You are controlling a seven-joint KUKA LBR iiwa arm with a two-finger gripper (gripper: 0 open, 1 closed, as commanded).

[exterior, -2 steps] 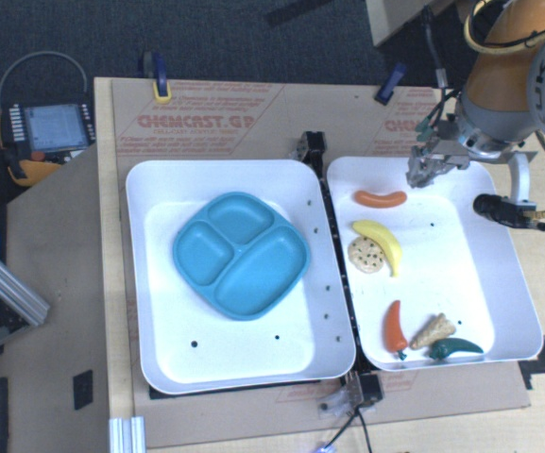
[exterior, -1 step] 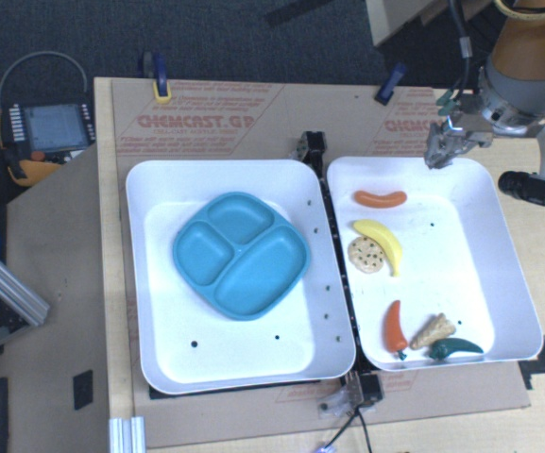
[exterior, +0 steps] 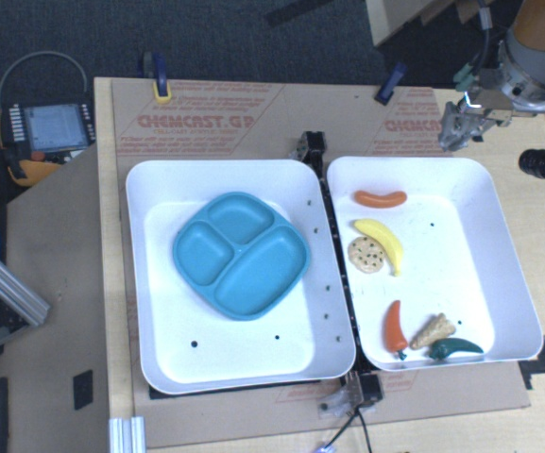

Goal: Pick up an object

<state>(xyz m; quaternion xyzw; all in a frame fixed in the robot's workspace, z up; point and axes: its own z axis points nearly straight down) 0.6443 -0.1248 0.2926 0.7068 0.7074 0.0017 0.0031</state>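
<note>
So the gripper (exterior: 459,128) is hanging up at the top right, just past the far rim of the right bin (exterior: 513,253) and over the brown board on the counter (exterior: 253,121) — not above any of the items. Nothing is between its fingers as far as I can see, and honestly I can't tell whether they're spread or pressed together (it's small and kind of a grey blur from this angle).

All the pickable stuff sits in the right bin. Near the far left corner there's an orange hot dog (exterior: 380,197) lying crosswise. Just below it is a yellow banana (exterior: 383,243), slanted, with a chocolate chip cookie (exterior: 366,254) touching its left side. Down at the near edge there's a red chili pepper (exterior: 394,327) lying roughly lengthwise, a tan wedge-shaped piece (exterior: 434,329) just beside it, and a green pepper (exterior: 454,349) right below that wedge — those three are bunched close together.

The left bin (exterior: 159,281) holds a blue divided plate (exterior: 241,254) with three compartments, sitting a bit rotated near the middle.
</note>
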